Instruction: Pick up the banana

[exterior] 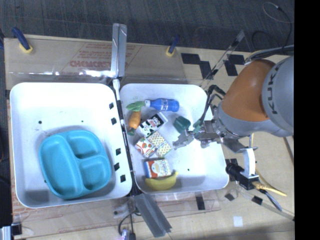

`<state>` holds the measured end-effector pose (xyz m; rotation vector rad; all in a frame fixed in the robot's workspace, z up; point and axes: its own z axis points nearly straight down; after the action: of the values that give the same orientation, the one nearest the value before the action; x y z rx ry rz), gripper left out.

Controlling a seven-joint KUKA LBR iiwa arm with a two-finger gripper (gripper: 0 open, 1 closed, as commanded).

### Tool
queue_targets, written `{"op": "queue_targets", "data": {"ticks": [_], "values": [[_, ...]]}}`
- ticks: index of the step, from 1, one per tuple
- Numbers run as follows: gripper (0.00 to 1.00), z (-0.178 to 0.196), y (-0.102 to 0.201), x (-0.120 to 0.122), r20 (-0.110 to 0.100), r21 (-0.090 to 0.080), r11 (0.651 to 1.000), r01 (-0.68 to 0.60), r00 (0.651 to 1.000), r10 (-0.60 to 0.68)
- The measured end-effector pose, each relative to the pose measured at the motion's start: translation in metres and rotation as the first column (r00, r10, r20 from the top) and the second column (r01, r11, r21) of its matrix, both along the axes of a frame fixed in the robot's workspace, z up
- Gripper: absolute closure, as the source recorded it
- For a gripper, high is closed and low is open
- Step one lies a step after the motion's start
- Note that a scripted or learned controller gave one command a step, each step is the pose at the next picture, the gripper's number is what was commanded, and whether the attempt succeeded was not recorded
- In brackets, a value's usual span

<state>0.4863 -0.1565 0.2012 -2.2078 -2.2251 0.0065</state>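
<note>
The yellow banana (pixel 161 182) lies against the front wall of the right bin (pixel 212 176), just below a small red and white carton (pixel 157 168). My gripper (pixel 184 136) hovers over the middle right of that bin, pointing left, up and to the right of the banana and well apart from it. Its fingers stand open with nothing between them. The orange band of the arm (pixel 246 95) rises to the right of the bin.
The right bin also holds a blue bottle (pixel 164 104), a carrot (pixel 134 119), a teal item (pixel 182 122) right by the gripper, and several patterned boxes (pixel 154 143). A blue divided plate (pixel 75 162) lies in the left bin (pixel 30 99).
</note>
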Motion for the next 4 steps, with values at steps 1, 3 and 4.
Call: {"op": "queue_targets", "data": {"ticks": [1,3,4], "values": [[0.00,-0.113,0.054,-0.011,0.003,0.003,0.862,-0.506,0.862,0.506],[0.00,-0.048,-0.047,-0.009,0.008,-0.001,0.493,-0.870,0.493,0.870],[0.00,-0.109,0.062,-0.008,0.010,-0.003,0.456,-0.890,0.455,0.890]]}}
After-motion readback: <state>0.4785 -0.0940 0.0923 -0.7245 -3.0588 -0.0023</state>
